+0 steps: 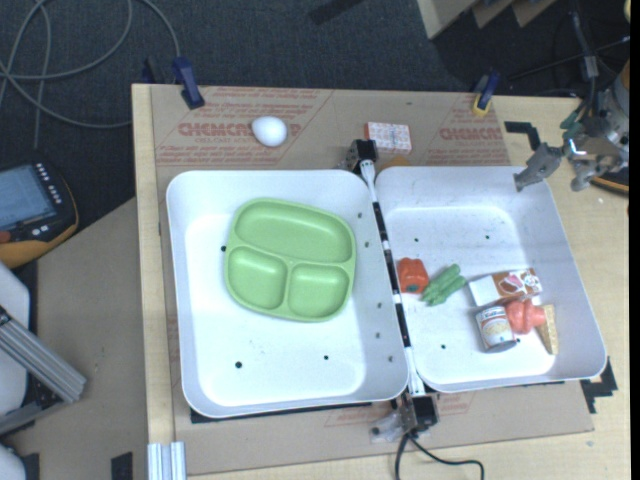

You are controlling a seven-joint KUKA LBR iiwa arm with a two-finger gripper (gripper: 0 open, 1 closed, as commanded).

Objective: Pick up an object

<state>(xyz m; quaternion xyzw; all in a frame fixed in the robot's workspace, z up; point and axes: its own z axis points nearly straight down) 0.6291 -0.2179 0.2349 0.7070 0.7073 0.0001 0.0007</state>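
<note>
Toys clustered in rt bin, gripper above far rim.

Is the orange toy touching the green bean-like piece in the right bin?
Touching. The camera view shows the orange toy and the green piece overlapping at their near edges, with no white bin floor visible between them.

You had the desk covered by a brown printed cardboard sheet, pinned by two blue clamps at its far edge. Two white bins sat on it side by side, touching along the middle: left bin and right bin. A white egg-shaped object lay on the cardboard behind the left bin. A small checkered block lay near the bins' junction.
</note>
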